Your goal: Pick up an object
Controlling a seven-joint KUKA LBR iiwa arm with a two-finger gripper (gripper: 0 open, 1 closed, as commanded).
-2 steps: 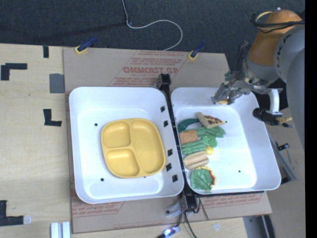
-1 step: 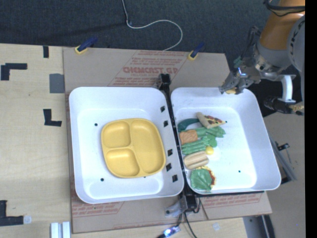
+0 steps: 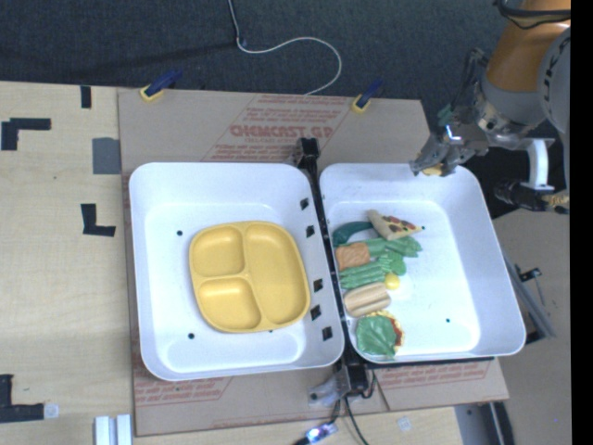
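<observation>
The grey arm with its orange band reaches in from the right, and its two-finger gripper (image 3: 434,164) hangs over the far right rim of the right-hand shallow white bin (image 3: 463,248). The dark fingertips are small and blurred against the rim, so whether they stand apart or closed cannot be told; nothing can be made out between them, and they are well apart from the toy food. That food lies in a cluster along the left side of the right bin, close to the divide between the bins: a wedge-shaped toy pizza slice (image 3: 394,224) at the far end, a bunch of green plastic leafy vegetables (image 3: 387,253) just beside it, an orange-brown ridged block (image 3: 352,255) against the greens, a tan hot-dog-shaped piece (image 3: 367,298) nearer the camera, and a green leaf-shaped piece with an orange edge (image 3: 378,334) nearest of all. The left-hand white bin (image 3: 157,248) holds a yellow plastic plate with three compartments (image 3: 248,275), lying flat near its middle. Both bins sit on a sheet of brown cardboard (image 3: 269,128) over the bench.
</observation>
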